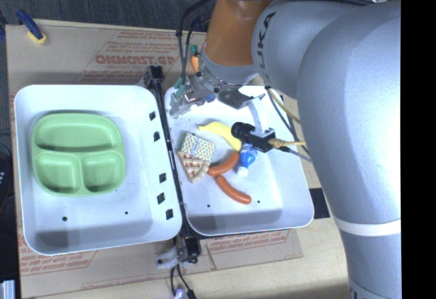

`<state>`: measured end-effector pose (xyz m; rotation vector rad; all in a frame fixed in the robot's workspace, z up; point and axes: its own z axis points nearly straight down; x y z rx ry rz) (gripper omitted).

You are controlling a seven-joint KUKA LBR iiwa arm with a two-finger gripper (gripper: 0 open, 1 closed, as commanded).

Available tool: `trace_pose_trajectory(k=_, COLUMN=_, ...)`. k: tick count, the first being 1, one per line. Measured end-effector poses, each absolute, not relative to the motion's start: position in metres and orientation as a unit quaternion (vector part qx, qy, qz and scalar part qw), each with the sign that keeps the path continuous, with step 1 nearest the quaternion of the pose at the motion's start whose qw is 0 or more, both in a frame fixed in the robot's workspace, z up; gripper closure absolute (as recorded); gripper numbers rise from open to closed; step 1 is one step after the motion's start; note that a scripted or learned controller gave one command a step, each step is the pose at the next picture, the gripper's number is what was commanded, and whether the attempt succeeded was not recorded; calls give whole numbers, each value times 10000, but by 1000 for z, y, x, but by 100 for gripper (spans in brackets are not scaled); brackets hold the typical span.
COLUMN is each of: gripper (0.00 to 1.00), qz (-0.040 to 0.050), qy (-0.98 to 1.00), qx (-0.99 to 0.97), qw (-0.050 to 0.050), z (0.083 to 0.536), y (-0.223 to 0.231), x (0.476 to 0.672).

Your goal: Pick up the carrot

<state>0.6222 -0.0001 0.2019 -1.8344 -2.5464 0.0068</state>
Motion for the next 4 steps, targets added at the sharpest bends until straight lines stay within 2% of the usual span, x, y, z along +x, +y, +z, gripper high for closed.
trace_pose_trajectory(k=1, gripper=100, qz=7, qy=-9131, qx=-4077, qw=-2, z=251, y=-2, x=620)
trace_pose_trajectory(k=2, gripper=100, qz=13, qy=-9137, qx=-4065, qw=-6, z=262, y=-1, x=621)
trace_pose_trajectory(k=3, gripper=100, qz=14, qy=-8492, qx=-5281, qw=16, z=223, y=-28, x=581)
trace_pose_trajectory(k=4, gripper=100, qz=11, qy=-7949, qx=-6068, qw=5, z=211, y=-65, x=647)
